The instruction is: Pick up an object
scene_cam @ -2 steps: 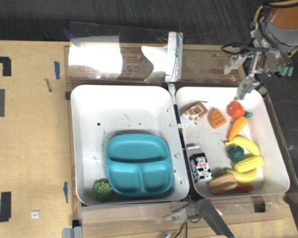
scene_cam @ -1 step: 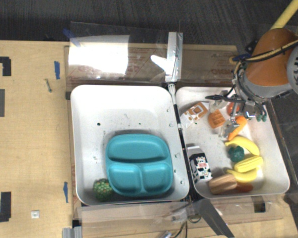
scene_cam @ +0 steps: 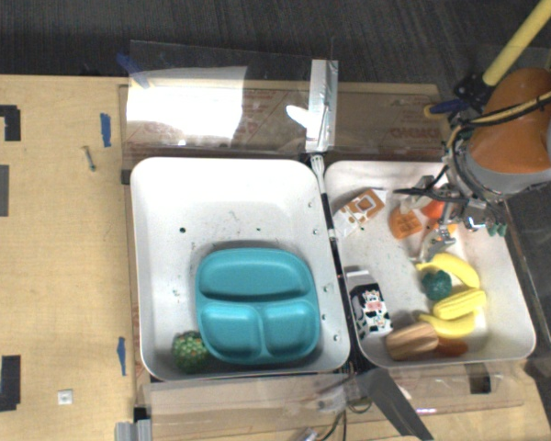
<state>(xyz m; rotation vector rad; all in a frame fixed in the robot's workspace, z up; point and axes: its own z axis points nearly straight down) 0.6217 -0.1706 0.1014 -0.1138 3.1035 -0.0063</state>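
Note:
My gripper (scene_cam: pixel 441 231) hangs low over the back of the right bin (scene_cam: pixel 514 288), beneath the orange wrist band (scene_cam: pixel 522 122). It sits just right of a small orange piece (scene_cam: pixel 405 224) and above a yellow banana-like toy (scene_cam: pixel 452 269). Nothing can be seen held in it. Further forward lie a dark teal object (scene_cam: pixel 436 286), a second yellow piece (scene_cam: pixel 462 304) and a brown cylinder (scene_cam: pixel 411 340). An orange-and-white packet (scene_cam: pixel 362 208) lies at the bin's back left. A black-and-white carton (scene_cam: pixel 369 309) rests by the left wall.
The left bin (scene_cam: pixel 156 237) holds a teal divided plate (scene_cam: pixel 257 306) and a green bumpy ball (scene_cam: pixel 190 350) at its front left corner. A clear plastic sheet (scene_cam: pixel 211 108) and a metal strip (scene_cam: pixel 321 104) stand behind the bins. Cables trail around the wrist.

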